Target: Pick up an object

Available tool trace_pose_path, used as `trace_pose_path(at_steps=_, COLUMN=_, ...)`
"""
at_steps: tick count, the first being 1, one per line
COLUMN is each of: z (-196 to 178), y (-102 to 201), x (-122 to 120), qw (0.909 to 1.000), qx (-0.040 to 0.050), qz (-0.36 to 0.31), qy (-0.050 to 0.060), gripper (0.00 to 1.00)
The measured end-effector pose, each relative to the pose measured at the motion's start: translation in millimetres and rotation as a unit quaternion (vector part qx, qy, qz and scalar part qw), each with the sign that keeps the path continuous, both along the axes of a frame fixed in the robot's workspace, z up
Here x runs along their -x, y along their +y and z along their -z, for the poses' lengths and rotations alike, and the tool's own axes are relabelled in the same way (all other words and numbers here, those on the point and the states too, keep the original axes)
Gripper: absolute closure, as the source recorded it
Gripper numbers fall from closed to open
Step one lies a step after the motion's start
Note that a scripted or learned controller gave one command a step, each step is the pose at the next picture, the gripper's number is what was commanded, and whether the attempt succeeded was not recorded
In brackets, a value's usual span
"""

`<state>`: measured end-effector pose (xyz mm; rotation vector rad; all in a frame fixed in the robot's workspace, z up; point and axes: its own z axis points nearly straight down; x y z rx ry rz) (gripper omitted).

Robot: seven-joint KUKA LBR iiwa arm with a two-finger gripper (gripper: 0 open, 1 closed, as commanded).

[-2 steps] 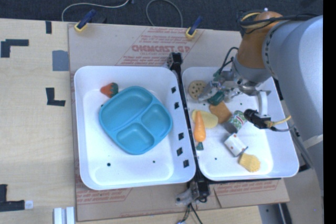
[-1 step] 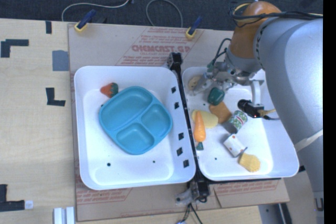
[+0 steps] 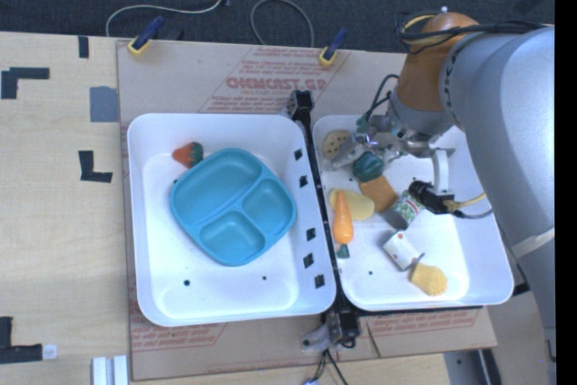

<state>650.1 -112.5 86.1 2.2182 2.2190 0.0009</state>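
A teal toy (image 3: 367, 165) sat near the back edge of the right bin (image 3: 478, 284), right under the gripper (image 3: 379, 144). I could not tell if it was held. A blue plate (image 3: 233, 206) lay in the left bin (image 3: 153, 284) on a cardboard sheet (image 3: 225, 86).
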Motion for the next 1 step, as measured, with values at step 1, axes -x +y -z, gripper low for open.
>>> trace_pose_path(at_steps=1, z=-9.7, y=-0.1, x=-0.2, qw=1.0000, qx=0.0003, qz=0.000, qy=0.001, gripper=1.00)
